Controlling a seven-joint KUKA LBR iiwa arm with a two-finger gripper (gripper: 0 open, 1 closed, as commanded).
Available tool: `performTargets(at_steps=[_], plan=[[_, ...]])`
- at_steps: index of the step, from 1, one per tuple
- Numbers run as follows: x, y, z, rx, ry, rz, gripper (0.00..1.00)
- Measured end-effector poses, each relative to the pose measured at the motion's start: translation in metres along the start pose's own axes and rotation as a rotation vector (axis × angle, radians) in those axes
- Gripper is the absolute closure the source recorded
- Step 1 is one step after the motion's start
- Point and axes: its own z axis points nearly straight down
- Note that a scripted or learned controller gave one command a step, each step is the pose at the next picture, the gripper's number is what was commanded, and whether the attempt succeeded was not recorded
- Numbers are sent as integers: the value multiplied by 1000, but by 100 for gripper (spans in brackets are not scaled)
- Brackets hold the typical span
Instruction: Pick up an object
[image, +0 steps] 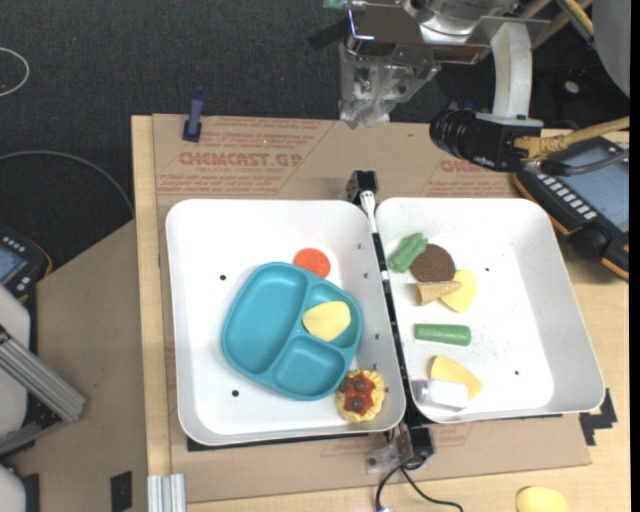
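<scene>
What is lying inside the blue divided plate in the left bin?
A pale yellow, lemon-like piece lies in the right compartment of the blue divided plate. Its other two compartments show bare blue. Whatever is beneath the yellow piece or under the plate is covered.

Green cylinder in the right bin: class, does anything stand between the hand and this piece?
Nothing visible does. The hand hangs above the bench's far edge, outside both bins. The green cylinder lies flat and uncovered on the right bin floor, apart from its neighbours: the yellow wedge beyond it and the yellow piece nearer the camera.
</scene>
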Motion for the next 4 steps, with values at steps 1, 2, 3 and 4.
performTargets(at_steps=[1, 2, 3, 4], plan=[[-19, -74, 116, 36, -10, 5, 100], [-17, -69, 100, 18, -6, 2, 100], [-45, -61, 187, 30, -9, 8, 100], [10, -60, -2, 1, 4, -4, 100]])
